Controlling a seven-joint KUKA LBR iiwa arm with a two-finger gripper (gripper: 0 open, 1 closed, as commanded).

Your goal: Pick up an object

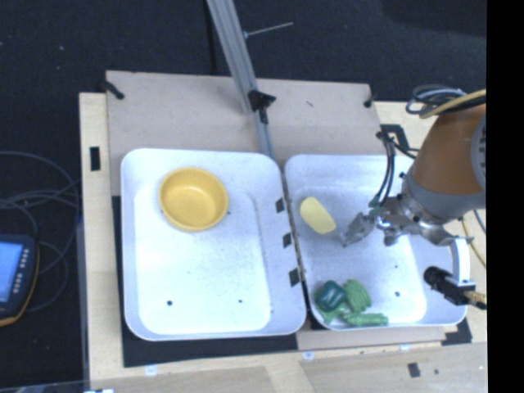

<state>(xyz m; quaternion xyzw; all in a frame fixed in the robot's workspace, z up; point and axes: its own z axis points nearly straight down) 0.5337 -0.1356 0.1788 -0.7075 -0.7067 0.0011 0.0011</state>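
Wooden bench (188, 109), dark floor (65, 31), seemingly carpet.

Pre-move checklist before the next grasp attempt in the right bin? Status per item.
1. Target in view: pale yellow piece lies in the right bin, near its left wall. ok
2. End effector near target: to the right of the yellow piece, apart from it. ok
3. Object already held: nothing seen between the fingers. ok
4. Finger opening: too small and blurred to judge. cannot tell
5. Clutter at target: green toys lie at the bin's front edge, apart from the yellow piece. ok
6. Left bin: yellow bowl sits upright, away from the arm. ok
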